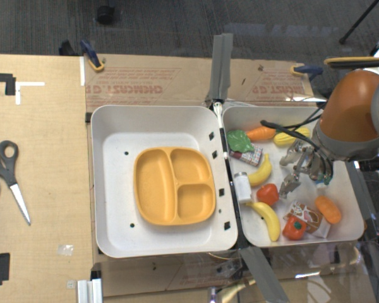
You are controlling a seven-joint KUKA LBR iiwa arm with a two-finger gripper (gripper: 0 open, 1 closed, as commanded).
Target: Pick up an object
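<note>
Tool above right bin of toy food; yellow tray in left bin

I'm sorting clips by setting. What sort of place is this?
Probably a robotics lab bench: two shallow white bins, toy plastic food such as a yellow banana, and grey-handled scissors on the wooden bench.

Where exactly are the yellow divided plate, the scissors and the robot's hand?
yellow divided plate (pixel 175 185): camera view, on the ridge between its compartments.
scissors (pixel 11 177): camera view, near the pivot below the handles.
hand (pixel 295 169): camera view, between its fingertips.
</note>
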